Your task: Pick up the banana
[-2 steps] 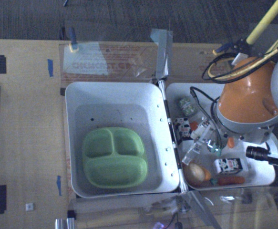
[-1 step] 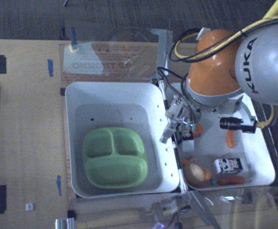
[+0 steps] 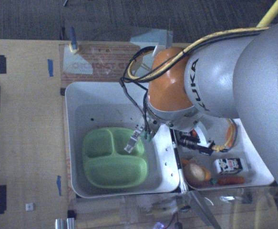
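The jaws [image 3: 135, 140] hang over one green divided plate [image 3: 114, 158] in the left bin [image 3: 77, 128], centre of the frame; I cannot tell their state. The right bin [image 3: 258, 168] at lower right holds one small carton [image 3: 228, 165], one red item [image 3: 231, 180] and one roundish fruit [image 3: 196, 172]. The banana I cannot identify.

You look from one fixed camera above the table [image 3: 24, 142], tilted down at a slant. The left bin [image 3: 77, 109] sits in the centre of the frame and the right bin [image 3: 253, 161] at the lower right. The arm [image 3: 224, 70] enters from the right side and is very near the lens, so it covers the upper right. A strip of dark floor [image 3: 129, 6] runs along the top edge.
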Robot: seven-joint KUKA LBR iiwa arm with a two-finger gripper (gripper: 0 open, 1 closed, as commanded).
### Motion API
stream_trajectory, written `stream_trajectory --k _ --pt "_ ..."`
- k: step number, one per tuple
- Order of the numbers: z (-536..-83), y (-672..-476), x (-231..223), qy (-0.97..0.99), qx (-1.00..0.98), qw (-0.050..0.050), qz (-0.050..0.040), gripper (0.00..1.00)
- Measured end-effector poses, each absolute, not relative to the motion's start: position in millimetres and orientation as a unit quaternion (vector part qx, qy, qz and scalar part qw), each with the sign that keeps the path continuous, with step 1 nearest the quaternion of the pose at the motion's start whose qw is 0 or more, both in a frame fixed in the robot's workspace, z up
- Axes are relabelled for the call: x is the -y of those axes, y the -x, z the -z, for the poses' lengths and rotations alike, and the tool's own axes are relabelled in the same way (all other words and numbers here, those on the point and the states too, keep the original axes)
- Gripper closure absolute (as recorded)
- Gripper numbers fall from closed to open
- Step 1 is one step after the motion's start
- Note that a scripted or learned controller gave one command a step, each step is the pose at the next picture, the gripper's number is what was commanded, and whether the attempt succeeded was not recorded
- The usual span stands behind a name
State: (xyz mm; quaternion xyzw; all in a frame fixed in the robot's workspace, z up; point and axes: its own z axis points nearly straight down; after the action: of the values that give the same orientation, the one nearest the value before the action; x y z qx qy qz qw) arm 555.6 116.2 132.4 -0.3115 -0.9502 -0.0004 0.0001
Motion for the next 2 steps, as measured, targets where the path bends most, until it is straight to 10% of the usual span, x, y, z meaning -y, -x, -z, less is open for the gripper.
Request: stream_trajectory --k 2 --pt "-103.3 -543.4 -161.2 0.370 0.929 -0.014 0.0024 0.00"
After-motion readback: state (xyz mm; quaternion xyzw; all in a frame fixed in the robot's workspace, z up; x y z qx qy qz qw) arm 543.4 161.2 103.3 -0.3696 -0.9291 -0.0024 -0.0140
